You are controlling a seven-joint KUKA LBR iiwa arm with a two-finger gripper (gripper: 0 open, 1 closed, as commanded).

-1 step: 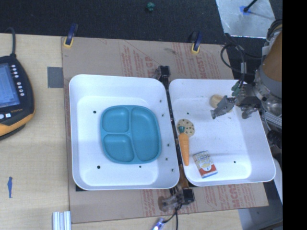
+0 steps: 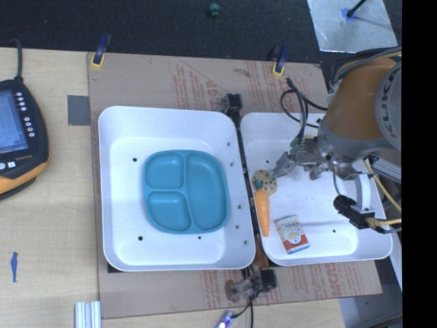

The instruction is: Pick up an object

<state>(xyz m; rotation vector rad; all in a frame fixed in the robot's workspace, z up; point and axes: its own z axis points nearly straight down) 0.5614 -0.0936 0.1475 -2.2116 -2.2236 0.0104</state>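
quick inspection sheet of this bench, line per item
surface: cardboard sheet on a wooden bench, two white bins; left bin, right bin.
job's things: carrot, round spotted piece and small box in right bin.
clutter: blue divided tray in left bin.
grippers: gripper low over right bin, near the spotted piece; grasp not visible.
cables: black cables beside the arm.
surroundings: pendant at left; clamps on the cardboard edge.

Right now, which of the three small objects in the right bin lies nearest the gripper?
The round cookie, just left of the gripper; the carrot and small box lie farther down.
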